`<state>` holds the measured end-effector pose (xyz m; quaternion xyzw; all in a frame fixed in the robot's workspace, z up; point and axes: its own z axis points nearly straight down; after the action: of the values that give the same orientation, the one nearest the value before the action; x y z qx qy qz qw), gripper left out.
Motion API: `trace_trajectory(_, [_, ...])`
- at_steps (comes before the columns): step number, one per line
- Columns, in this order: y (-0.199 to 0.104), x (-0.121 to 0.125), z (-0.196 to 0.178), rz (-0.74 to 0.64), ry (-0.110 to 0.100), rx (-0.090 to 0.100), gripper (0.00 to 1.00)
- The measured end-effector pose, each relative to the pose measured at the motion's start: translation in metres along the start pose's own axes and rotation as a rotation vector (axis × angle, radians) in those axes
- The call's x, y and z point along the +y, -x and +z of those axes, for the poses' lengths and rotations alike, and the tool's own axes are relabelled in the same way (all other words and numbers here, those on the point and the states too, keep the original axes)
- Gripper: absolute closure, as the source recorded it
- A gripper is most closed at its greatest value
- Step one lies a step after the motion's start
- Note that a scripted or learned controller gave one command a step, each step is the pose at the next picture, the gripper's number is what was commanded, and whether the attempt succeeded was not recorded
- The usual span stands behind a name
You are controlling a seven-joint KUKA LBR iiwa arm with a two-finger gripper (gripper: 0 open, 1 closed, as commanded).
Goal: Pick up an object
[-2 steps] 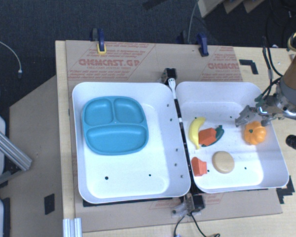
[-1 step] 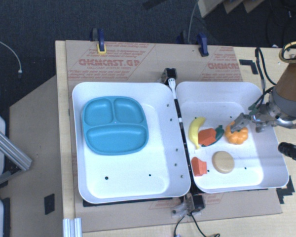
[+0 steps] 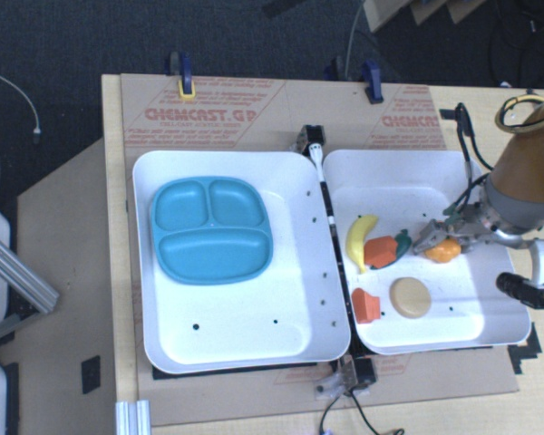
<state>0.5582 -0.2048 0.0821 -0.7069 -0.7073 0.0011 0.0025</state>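
Both white bins point(image 3: 227, 343) look like smooth, glossy plastic with soft highlights. Blue divided plate point(image 3: 213, 229) is smooth plastic with a satin sheen. Banana point(image 3: 358, 239), red-orange carrot-like toy point(image 3: 381, 251) and round tan piece point(image 3: 410, 297) look like matt plastic or rubber. Bench board point(image 3: 254, 107) is matt brown paper-faced sheet with red print. Arm point(image 3: 521, 175) has a smooth shell, grey and orange.
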Motion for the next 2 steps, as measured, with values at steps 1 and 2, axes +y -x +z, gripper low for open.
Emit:
trace_trajectory(1, [0.001,0.001,-0.013,0.000,0.005,-0.002,1.00])
trace_trajectory(2, [0.002,0.001,-0.077,0.000,0.012,-0.005,1.00])
